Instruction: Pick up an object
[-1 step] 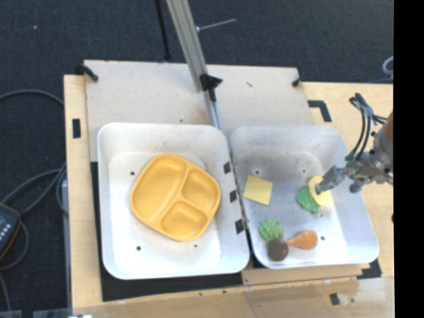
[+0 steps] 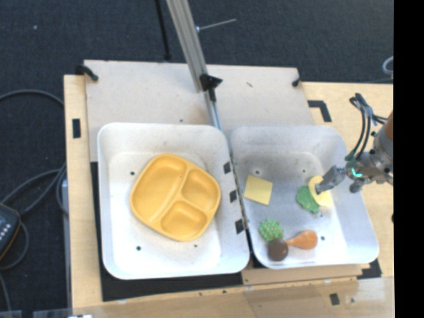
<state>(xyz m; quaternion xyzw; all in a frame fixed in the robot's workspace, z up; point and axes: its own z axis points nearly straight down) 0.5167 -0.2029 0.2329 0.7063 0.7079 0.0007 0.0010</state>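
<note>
The claw [image 2: 333, 179] hung over the right bin [image 2: 344, 230], its tips down at a yellow piece [image 2: 322, 193] beside a green toy [image 2: 307, 199]. I could not tell its opening. A yellow tray [image 2: 175, 196] lay in the left bin [image 2: 119, 177].

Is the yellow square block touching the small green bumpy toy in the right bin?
Apart. The camera view shows white bin floor between the yellow square block and the green bumpy toy.

Light wooden bench [image 2: 76, 197]: grey board [image 2: 146, 95], two white bins side by side, left [image 2: 109, 177], right [image 2: 348, 227].
</note>
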